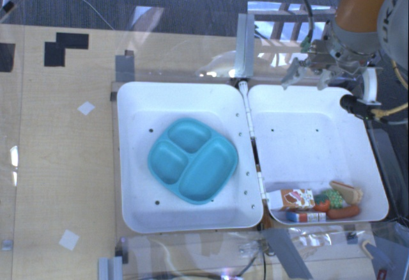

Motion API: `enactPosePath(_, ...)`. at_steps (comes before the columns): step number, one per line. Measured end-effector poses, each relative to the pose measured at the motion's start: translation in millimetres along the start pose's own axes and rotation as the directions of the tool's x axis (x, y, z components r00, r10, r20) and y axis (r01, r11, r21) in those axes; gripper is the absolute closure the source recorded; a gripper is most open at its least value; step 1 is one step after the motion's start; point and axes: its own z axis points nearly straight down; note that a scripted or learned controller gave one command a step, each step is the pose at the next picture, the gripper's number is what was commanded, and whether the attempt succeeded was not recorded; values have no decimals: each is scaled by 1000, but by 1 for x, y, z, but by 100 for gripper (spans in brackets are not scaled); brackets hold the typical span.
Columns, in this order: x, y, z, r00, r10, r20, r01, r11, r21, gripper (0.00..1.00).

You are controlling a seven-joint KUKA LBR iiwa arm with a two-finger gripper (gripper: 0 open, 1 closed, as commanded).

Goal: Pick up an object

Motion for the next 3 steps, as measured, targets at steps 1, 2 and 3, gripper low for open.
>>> enactPosePath(1,-65,-21,47,977,-212,1,212,977,0,0)
enactPosePath(2,-123,-71,51,984,-180,2,180,984,-1,0)
enactPosePath(3,-101,-136,89,958,-287,1,287,958,0,0)
